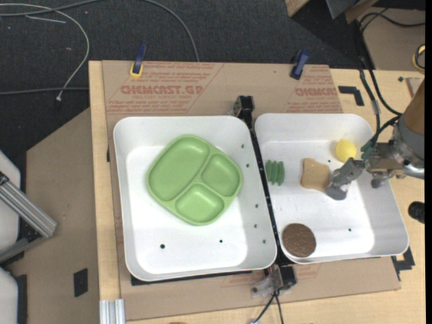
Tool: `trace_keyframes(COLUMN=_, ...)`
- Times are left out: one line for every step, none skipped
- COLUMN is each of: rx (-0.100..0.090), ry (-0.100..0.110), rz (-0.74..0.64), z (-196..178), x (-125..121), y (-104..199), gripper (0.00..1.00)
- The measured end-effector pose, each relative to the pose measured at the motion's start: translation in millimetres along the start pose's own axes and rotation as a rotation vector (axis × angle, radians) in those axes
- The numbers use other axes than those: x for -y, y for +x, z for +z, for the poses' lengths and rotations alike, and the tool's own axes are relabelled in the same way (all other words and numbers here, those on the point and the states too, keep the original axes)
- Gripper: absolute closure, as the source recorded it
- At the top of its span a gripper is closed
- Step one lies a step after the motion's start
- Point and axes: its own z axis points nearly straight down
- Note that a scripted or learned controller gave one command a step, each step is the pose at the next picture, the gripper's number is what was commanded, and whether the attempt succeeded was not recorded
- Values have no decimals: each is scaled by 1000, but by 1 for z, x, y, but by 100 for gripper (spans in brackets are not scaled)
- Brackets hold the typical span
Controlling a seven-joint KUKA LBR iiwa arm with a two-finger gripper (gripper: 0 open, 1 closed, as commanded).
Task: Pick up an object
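Item 1: round brown disc with a pale rim (pixel 298 239), lying at the near edge of the right white bin (pixel 385 231).

Item 2: green 3-compartment plastic plate (pixel 194 179), lying flat in the left white bin (pixel 135 181).

Item 3: small green ribbed piece (pixel 275 171), beside the wall that divides the 2 bins.

Item 4: tan flat chunk (pixel 314 173), mid-bin, touching or just beside the gripper (pixel 335 189).

Item 5: gripper, low over the right bin floor; whether its fingers are apart or together I cannot tell (they blur into one grey mass). Nothing is visibly held.

Item 6: yellow ball (pixel 345 149), further back, near the arm's wrist.

Status: judged early to middle. The approach looks made towards the tan chunk; the grasp and the lift are left to do.

Surface: cardboard-covered, carrying both bins.
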Motion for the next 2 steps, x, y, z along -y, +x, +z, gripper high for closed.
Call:
trace_keyframes(rx=2, ry=-12, rz=-3, z=-5, x=-2, y=0, gripper=0)
trace_keyframes(rx=1, ry=-7, rz=-2, z=37, x=-1, y=-1, gripper=0)
